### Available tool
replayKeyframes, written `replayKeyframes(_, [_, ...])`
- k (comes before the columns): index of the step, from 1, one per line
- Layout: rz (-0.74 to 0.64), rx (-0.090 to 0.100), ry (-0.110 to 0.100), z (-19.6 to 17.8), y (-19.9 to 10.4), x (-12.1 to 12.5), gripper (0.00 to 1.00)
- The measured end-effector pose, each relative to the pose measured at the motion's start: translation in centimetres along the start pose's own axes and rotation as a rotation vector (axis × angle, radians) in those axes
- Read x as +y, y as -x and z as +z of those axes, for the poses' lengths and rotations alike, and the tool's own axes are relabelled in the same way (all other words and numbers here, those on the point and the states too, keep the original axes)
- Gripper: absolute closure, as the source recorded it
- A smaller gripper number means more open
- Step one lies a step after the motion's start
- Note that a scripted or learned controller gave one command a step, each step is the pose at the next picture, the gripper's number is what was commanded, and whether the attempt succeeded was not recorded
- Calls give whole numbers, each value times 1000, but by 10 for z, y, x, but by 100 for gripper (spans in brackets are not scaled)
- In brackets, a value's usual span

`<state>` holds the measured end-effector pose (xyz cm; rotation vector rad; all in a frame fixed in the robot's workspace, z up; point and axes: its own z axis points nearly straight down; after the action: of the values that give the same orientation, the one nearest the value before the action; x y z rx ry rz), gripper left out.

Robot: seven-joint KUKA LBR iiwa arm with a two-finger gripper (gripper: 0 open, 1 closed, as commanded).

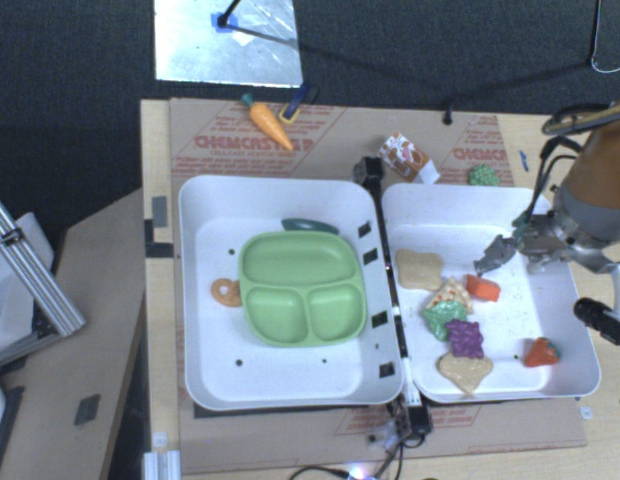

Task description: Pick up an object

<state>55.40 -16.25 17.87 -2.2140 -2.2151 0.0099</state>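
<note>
1. Camera view looks down at your bench, and you see two white bins side by side: the left bin point(205, 368) and the right bin point(560, 308).
2. Your arm point(600, 183) comes in from the right side, over the right bin.
3. Your gripper point(493, 258) hangs low in the right bin. You can see nothing between its fingers, so it holds no toy. You cannot tell if the fingers are spread or pressed together.
4. Just below the gripper tip lies a small orange-red toy point(483, 289). It is very near, but you cannot tell if they touch.
5. Left of the gripper sits a tan toast piece point(419, 268).
6. Below that you see a pizza slice point(452, 294), a green leafy toy point(443, 315), purple grapes point(465, 338) and a tan cookie shape point(464, 371), all bunched close.
7. A red strawberry point(540, 352) lies apart, near the right bin's lower right corner.
8. A green plate with sections point(300, 288) fills much of the left bin, with a small pretzel point(227, 293) just beside its left edge.
9. Behind the bins, a toy carrot point(270, 124) lies on the bench.
</note>
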Motion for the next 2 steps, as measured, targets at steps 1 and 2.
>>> replayKeyframes(1, [-3,-2,12,-7,0,3,0])
replayKeyframes(2, [-1,-2,10,35,-2,3,0])
